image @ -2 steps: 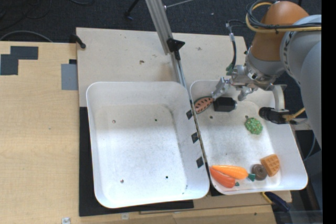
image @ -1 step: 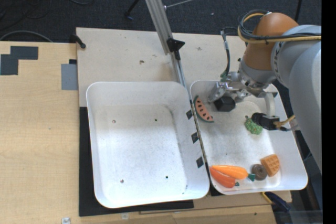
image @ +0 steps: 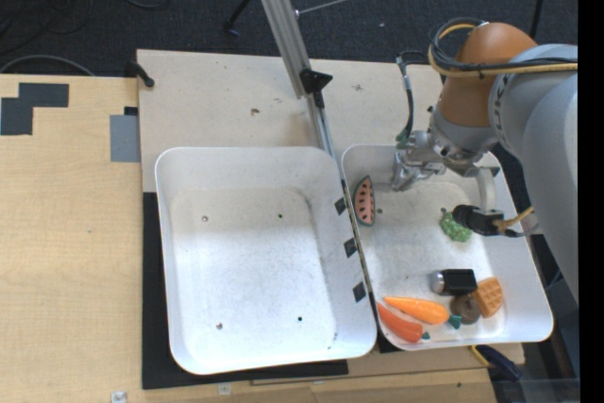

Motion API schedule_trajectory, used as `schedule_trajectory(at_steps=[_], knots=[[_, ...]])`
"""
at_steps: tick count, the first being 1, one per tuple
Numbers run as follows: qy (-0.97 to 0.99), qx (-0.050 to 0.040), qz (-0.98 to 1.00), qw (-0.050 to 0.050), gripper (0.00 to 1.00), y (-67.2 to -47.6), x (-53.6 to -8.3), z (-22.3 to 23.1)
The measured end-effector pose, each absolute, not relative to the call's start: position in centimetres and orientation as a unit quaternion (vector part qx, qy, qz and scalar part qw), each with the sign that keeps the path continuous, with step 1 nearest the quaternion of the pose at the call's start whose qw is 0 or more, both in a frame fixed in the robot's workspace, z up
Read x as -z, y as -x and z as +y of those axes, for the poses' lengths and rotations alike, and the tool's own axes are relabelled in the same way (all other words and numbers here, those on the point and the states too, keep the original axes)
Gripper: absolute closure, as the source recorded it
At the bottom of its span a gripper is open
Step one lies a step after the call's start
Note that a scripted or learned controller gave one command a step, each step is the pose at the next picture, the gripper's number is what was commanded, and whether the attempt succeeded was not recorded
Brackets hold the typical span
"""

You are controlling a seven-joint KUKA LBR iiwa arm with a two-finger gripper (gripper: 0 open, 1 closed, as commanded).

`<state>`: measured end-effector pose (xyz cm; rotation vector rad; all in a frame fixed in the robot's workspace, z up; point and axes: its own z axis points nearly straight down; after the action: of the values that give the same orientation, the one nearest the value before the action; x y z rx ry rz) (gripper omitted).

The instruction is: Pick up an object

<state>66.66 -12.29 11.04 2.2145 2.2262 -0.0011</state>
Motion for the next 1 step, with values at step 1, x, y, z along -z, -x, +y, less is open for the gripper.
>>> schedule_trajectory(at_steps=[1], knots=[[-0.707,-0.0006,0.707,0.001,1.0,-66.88,-15.47,-12.81]])
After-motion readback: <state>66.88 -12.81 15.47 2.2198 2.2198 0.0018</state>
